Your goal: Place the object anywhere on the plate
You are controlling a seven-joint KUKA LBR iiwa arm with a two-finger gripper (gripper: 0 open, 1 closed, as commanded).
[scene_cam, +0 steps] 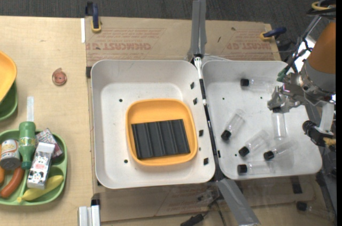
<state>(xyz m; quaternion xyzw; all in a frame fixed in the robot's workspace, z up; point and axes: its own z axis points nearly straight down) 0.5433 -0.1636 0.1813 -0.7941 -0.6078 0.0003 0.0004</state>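
Vials [233, 126] lay scattered across the right bin [224, 72], clear with black caps, mostly toward its near edge; one loose cap [245, 82] sat far; the gripper [279, 102] hung over that bin's right side, whether open or closed I could not tell; the orange plate [160, 107] sat centred in the left bin [107, 113], a dark ribbed slab [161, 138] on it, white floor open all around its rim.

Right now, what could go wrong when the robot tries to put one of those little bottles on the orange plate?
The clear vials are see-through and lie on their sides, so one might roll or slip from the gripper. Several lie close together near the right bin's front edge, so the fingers could bump a neighbour. The orange plate sits in the left bin, across the divider, so a loose vial might drop on the way.
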